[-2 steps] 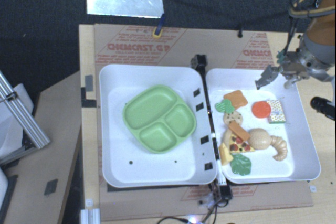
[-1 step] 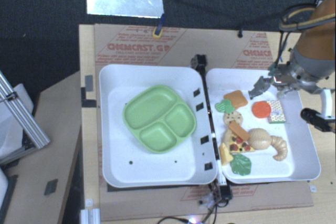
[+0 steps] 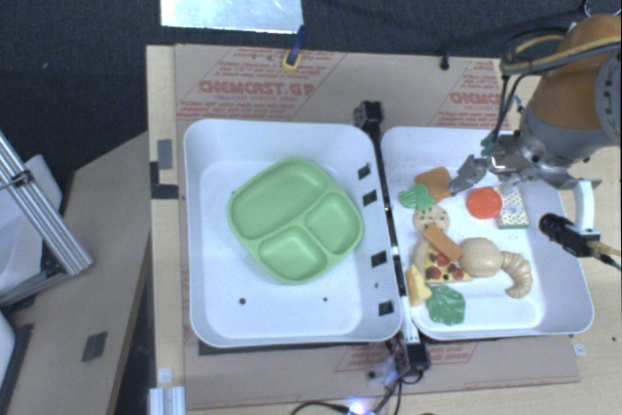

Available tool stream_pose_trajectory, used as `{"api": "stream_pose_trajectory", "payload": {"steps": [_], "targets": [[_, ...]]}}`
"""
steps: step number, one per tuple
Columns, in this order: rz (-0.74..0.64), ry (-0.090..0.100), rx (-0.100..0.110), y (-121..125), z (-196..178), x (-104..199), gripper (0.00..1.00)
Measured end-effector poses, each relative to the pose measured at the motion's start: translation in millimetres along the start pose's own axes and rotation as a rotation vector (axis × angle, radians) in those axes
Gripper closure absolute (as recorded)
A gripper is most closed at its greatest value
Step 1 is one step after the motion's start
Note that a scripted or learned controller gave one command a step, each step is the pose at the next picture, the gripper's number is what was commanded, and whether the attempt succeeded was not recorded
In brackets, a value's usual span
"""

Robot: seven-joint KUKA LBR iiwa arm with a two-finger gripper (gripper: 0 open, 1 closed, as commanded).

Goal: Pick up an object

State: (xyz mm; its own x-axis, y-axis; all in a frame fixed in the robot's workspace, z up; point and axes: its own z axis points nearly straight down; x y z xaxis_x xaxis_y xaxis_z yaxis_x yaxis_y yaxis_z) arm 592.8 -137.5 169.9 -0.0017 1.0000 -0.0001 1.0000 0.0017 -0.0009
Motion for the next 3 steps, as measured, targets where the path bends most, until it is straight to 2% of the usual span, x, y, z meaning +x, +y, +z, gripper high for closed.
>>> {"api": "stream_pose_trajectory", "payload": {"steps": [2, 3], "targets": [[0.001, 0.0, -0.007, 8, 83, 4, 0.0], [0.0, 0.0, -0.014, 10, 70, 4, 1.0]]}}
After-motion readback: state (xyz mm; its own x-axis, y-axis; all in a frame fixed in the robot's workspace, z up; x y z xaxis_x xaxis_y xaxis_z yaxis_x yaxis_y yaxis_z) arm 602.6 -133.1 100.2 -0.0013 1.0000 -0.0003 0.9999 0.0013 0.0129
